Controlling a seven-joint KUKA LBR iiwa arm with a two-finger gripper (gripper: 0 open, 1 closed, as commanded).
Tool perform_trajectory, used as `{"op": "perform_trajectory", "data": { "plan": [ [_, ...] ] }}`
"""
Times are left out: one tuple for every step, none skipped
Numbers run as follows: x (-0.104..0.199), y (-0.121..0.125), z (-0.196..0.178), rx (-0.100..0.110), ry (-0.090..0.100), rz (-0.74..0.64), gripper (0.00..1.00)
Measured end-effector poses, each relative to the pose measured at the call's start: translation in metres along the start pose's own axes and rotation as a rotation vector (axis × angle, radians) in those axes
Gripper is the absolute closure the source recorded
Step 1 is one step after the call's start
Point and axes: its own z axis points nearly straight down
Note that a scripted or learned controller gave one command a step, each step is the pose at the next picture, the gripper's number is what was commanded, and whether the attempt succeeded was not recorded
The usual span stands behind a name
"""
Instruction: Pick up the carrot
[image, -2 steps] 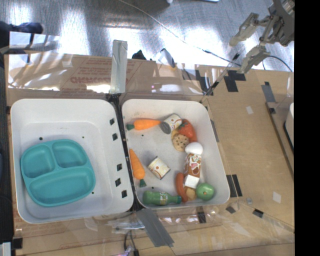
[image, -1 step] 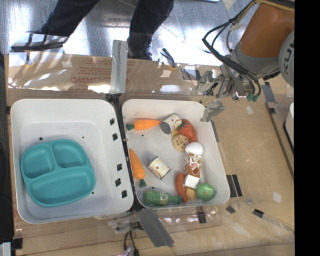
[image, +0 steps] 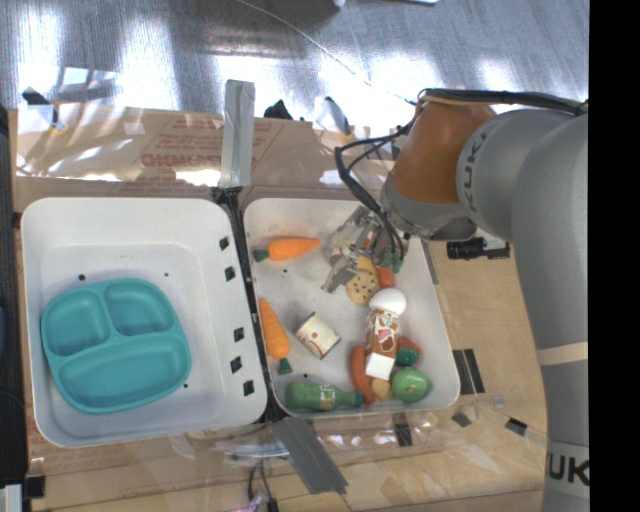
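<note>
The gripper (image: 345, 262) hangs with its fingers parted and holding nothing in the right bin (image: 436, 300), just right of the carrot (image: 292, 248) lying near the bin's far wall, so this looks like the approach: next, shift left, descend, clench

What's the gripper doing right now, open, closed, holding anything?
Gripper: open, holding nothing. It hangs in the right bin, beside the carrot near the bin's far edge, not touching it.
</note>
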Motion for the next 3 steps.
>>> {"op": "perform_trajectory", "data": {
  "plan": [
    [0.008, 0.051, 0.022, 0.001, -0.003, -0.091, 0.00],
    [0.021, 0.077, 0.027, -0.001, 0.002, -0.666, 0.00],
    [0.020, 0.079, 0.016, -0.002, -0.001, -0.670, 1.00]
  ]
}}
